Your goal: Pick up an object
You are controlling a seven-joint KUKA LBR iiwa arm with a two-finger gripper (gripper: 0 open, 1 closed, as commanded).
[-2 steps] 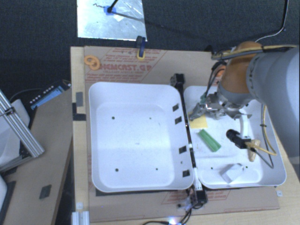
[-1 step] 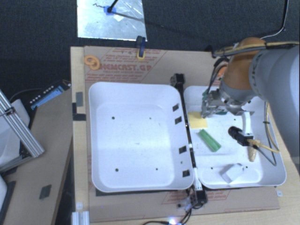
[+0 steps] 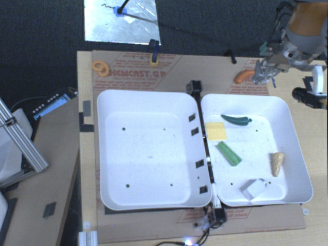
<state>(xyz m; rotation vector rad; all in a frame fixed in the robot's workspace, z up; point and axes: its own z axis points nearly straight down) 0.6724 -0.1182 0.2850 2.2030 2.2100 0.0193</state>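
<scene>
The right white bin holds several objects: a dark green pepper-shaped piece, a flat yellow square, a green stick, a beige cone-like piece and a pale grey block. An orange piece lies on the cardboard behind that bin. My gripper hangs above the bench at the bin's far right corner, just right of the orange piece, with nothing seen in it. The grey arm with its orange band rises to the upper right.
The left white bin sits beside the right one, joined by a black hinge strip. An orange ring and a yellow-blue clamp rest on the cardboard at the back. A foil sheet lies beyond.
</scene>
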